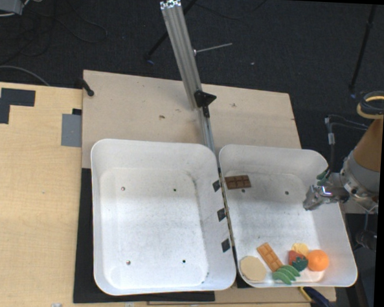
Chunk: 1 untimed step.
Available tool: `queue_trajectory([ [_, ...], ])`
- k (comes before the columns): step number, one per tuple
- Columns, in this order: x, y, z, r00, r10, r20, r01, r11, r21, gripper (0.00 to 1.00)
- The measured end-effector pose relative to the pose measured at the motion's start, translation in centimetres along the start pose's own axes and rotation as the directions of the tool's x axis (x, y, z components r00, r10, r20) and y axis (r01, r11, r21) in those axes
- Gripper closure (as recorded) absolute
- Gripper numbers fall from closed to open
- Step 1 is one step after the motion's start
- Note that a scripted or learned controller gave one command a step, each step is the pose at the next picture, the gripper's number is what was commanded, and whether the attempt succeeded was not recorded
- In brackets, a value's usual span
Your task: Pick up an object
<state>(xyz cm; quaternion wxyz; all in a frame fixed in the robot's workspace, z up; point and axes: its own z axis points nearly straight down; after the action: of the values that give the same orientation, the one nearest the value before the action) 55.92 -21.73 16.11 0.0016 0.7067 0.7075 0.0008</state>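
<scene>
The right bin (289, 159) holds a brown chocolate bar (237, 181) near its far left wall. A cluster lies at its near edge: a tan round cookie (254, 269), an orange wafer (270, 256), a green piece (287, 273), a small red and yellow item (297, 253) and an orange ball (317, 260). My gripper (316, 195) hangs at the bin's right rim, above the bin floor, well apart from the objects. Nothing shows between its fingers.
The left bin (152, 215) sits beside the right one, with black clips (221, 213) along the shared divider. A slanted aluminium rail (185, 58) rises behind the bins. The arm enters from the right edge.
</scene>
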Motion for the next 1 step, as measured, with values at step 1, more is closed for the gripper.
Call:
queue_trajectory([
  [1, -0.19, 0.44, -4.31, 1.000, -0.001, 0.000, 0.001, 1.000, 0.001, 1.00],
])
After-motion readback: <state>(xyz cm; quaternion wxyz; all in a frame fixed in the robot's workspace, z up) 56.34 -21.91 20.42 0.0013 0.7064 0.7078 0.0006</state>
